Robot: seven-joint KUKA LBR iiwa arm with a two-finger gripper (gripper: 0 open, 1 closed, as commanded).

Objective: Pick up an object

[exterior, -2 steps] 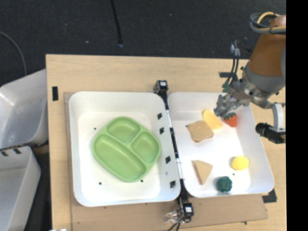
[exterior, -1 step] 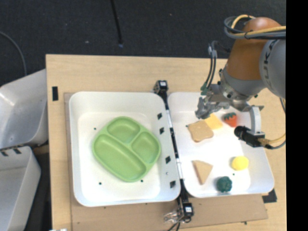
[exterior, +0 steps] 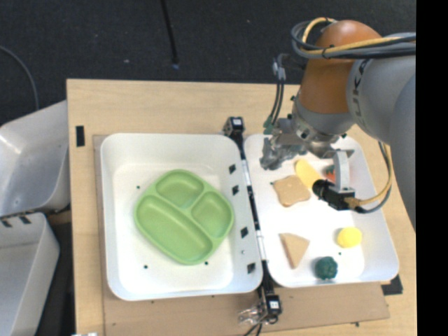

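Camera view: pincer (exterior: 302, 161), grip state unclear, above a tan toast-like slice (exterior: 290, 190).

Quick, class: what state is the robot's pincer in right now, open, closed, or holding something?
Pincer: cannot be told; it hangs low over the right bin, beside the toast slice.

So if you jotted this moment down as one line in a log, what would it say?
arm: over right bin | gripper: low near toast slice | hold: none seen | left bin: green tray
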